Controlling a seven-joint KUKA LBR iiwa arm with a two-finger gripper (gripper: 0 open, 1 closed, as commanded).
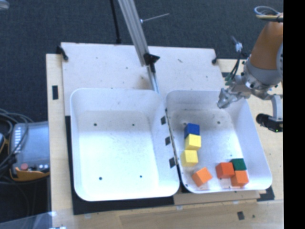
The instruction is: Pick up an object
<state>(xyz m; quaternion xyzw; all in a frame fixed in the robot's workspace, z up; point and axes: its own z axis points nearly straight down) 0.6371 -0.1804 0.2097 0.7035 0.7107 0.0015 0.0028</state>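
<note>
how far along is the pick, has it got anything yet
Nothing looks picked yet: the blue block, two yellow blocks, green block and the orange blocks all lie in the right bin. The gripper hangs over that bin's far right corner, away from the blocks. Left: moving to a block, grasping and lifting it.

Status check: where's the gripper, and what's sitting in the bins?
Gripper over the right bin's far corner, nothing between its fingers. Blue block, two yellow, three orange, one green lie nearer. Nothing blocking them.

Blocks (192, 142) lie in the right bin (255, 142) — left bin (81, 128) beside it.
</note>
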